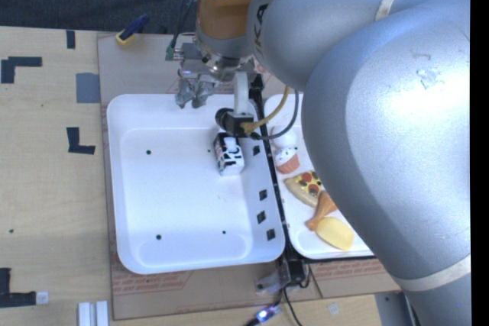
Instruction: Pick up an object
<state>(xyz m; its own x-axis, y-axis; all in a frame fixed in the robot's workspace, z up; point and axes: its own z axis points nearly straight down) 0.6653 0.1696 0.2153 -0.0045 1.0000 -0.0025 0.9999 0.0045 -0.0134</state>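
Hanging at the back rim of the left bin [122, 164]: the gripper [194, 94], tips down, just above the white edge. How far open, impossible to tell from this slant; nothing seen caught in it. Nearest candidate for the pick: a small black-and-white toy [229, 156], lying on the left bin's floor, toward the back and just beside the wall shared with the right bin [302, 244]. Well apart from the gripper, forward and to the right in the view. Long axis roughly back-to-front, leaning a little toward the shared wall at the near end; too small and blotchy to tell head from tail, so no saying which way it faces. Likely trouble from here: a straight descent landing on the rim or on bare floor rather than on the toy, closing on air. Once over the toy, little room on the wall side, so risk of one jaw striking or riding up the wall and nudging the toy away. Closing along the long axis rather than across it, probably a slip. Also a dark looped cable [225, 119] just behind the toy, easy to snag. Other options in the right bin: a pizza-slice toy [304, 186] and a yellow piece [333, 233], partly under the arm [382, 126].
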